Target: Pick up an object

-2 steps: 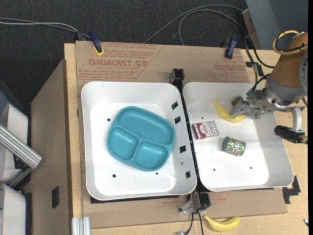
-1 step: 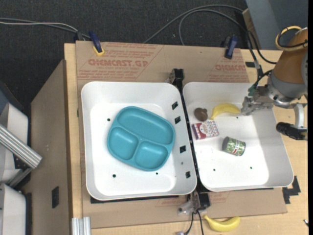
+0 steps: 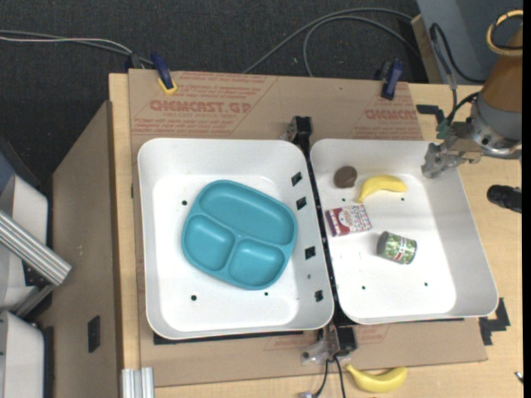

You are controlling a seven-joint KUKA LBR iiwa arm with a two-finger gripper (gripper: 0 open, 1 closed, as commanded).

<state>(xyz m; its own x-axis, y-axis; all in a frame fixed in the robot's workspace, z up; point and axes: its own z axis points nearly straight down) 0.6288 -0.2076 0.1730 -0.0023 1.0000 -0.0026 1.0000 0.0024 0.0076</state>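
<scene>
The right bin (image 3: 452, 255) holds a yellow banana (image 3: 382, 186), a small brown round object (image 3: 345, 175), a red-and-white packet (image 3: 347, 220) and a green can (image 3: 397, 248) lying on its side. My gripper (image 3: 438, 161) hangs at the bin's upper right rim, right of the banana and apart from it. Nothing shows between its fingers.
The left bin (image 3: 158, 222) holds a teal divided plate (image 3: 239, 233). A second banana (image 3: 380, 377) lies on the bench below the right bin. Clamps (image 3: 163, 76) and cables sit at the cardboard's back edge.
</scene>
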